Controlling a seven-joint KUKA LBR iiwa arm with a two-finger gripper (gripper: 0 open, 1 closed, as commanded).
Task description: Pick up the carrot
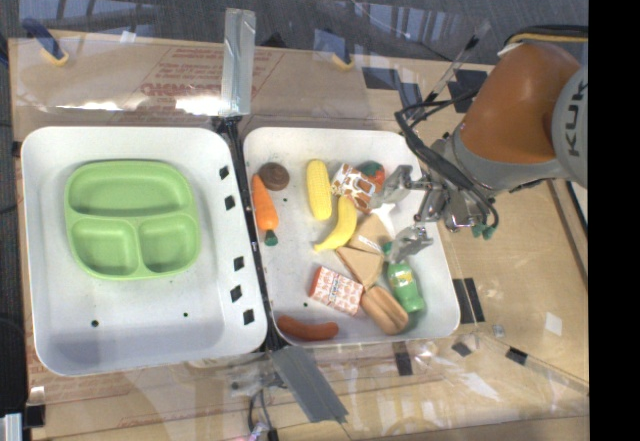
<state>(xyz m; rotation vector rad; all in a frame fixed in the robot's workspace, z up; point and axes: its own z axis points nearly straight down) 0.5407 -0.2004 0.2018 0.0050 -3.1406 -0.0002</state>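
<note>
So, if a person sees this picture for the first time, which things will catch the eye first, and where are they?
The bright green divided tray stands out, lying alone in the left bin. The right bin is crowded with toy food: the orange carrot lies along its left wall, with a corn cob and a banana beside it. The arm's orange band shows at the right, its gripper over that bin's right side.
</note>
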